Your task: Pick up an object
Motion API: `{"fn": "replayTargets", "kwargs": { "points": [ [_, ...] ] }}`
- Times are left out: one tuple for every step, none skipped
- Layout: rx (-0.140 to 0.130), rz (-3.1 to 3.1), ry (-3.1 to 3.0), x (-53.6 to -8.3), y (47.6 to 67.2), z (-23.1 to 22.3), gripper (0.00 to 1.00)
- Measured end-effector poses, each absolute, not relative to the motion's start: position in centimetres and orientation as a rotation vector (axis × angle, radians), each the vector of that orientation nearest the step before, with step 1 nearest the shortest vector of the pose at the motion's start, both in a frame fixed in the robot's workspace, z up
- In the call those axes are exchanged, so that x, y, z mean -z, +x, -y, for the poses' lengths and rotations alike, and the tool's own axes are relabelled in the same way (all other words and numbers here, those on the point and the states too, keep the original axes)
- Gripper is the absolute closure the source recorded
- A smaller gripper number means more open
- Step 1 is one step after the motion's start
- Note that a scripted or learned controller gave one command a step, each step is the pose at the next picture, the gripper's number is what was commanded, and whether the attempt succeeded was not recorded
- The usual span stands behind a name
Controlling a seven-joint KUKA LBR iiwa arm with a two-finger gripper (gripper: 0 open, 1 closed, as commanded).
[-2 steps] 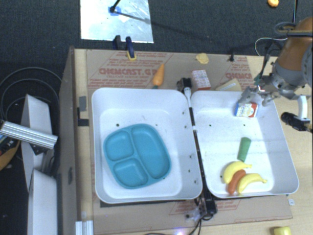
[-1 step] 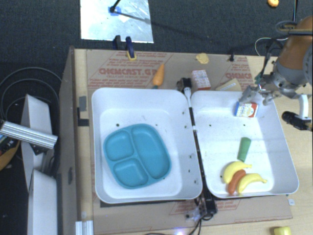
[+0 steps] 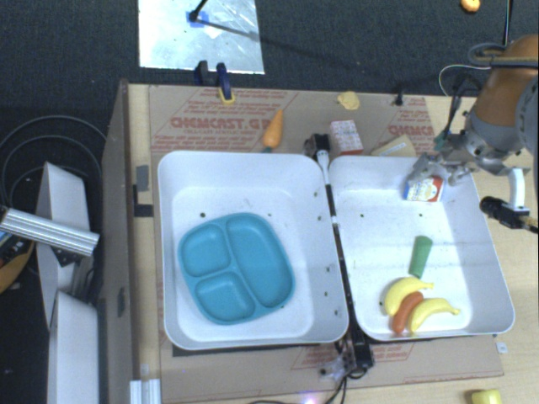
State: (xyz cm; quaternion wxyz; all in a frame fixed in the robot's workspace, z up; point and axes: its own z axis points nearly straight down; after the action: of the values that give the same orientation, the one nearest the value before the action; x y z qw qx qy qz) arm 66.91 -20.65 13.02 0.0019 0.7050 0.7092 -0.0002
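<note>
My gripper [image 3: 440,171] hangs over the back right part of the right bin [image 3: 497,268], reaching in from the right. A small white carton with blue and red print [image 3: 424,189] sits right at its tip, touching or just under it; whether it is gripped is unclear. Nearer the front of the same bin lie a green cylinder [image 3: 420,255], two yellow bananas [image 3: 425,305] and an orange sausage-shaped piece [image 3: 405,310] between them.
A blue divided plate [image 3: 236,266] lies in the left bin [image 3: 194,179]. On the cardboard behind the bins are an orange carrot [image 3: 273,129], a pink-and-white box [image 3: 345,135], a yellow piece [image 3: 348,100] and a beige wedge [image 3: 392,147].
</note>
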Motion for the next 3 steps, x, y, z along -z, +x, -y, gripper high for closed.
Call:
{"fn": "replayTargets", "kwargs": {
  "points": [
    [0.0,-2.224,2.212,-13.6,66.9,20.7,0.0],
    [0.0,-2.224,2.212,-13.5,66.9,20.7,0.0],
    [0.001,-2.227,2.213,-8.9,66.9,20.6,0.0]
  ]
}}
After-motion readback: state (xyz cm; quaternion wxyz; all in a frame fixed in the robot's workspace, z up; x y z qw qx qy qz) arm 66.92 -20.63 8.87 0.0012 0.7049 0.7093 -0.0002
